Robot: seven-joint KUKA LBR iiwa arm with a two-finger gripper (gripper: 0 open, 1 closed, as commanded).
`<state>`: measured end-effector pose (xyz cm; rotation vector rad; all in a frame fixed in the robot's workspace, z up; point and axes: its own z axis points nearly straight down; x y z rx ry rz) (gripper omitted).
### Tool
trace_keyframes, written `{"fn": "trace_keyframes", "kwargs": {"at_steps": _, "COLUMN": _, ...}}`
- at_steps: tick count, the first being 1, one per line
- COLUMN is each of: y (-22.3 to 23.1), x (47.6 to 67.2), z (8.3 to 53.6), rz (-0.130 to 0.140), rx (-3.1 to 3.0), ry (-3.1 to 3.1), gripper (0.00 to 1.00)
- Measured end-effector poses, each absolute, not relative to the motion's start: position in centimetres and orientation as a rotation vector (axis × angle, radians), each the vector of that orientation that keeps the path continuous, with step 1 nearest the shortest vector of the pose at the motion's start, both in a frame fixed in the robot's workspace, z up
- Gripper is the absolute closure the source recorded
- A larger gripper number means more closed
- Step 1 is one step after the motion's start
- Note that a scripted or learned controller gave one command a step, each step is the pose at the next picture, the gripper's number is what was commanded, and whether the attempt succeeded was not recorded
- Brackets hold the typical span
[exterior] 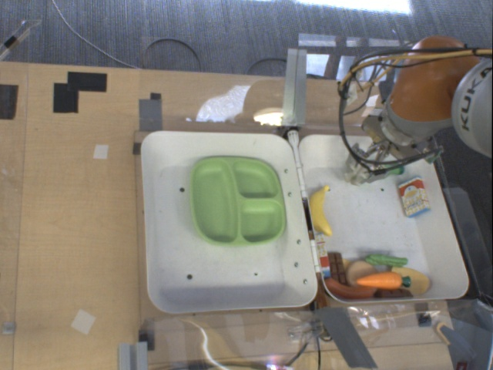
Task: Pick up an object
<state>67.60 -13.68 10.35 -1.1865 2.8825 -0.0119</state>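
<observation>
The right bin [451, 245] holds a yellow banana [320, 211] along its left wall and a small red and white carton [414, 197] near its right side. At its front lie an orange carrot [379, 280], a green vegetable [387, 261], a brown sausage [350, 290] and a round bread piece [359, 270]. My gripper [362, 173] hangs over the back of the right bin, above and to the right of the banana and left of the carton. Nothing shows between its tips.
The left bin [166, 284] carries a green divided plate [236, 200]. A metal post [293, 91] stands behind the wall between the two bins. Cables loop around the orange wrist band [424, 83]. Bare bin floor lies between banana and carton.
</observation>
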Motion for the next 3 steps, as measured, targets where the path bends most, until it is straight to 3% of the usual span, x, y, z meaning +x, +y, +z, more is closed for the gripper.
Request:
{"fn": "trace_keyframes", "kwargs": {"at_steps": 1, "y": -16.0, "x": 67.2, "z": 19.5, "rz": -0.013, "rx": -1.815, "ry": 2.549, "gripper": 1.00}}
{"fn": "trace_keyframes", "kwargs": {"at_steps": 2, "y": -15.9, "x": 67.1, "z": 19.2, "rz": -0.007, "rx": -1.817, "ry": 2.550, "gripper": 0.00}}
{"fn": "trace_keyframes", "kwargs": {"at_steps": 3, "y": -20.1, "x": 66.9, "z": 10.5, "rz": 0.001, "rx": -1.672, "ry": 2.655, "gripper": 0.00}}
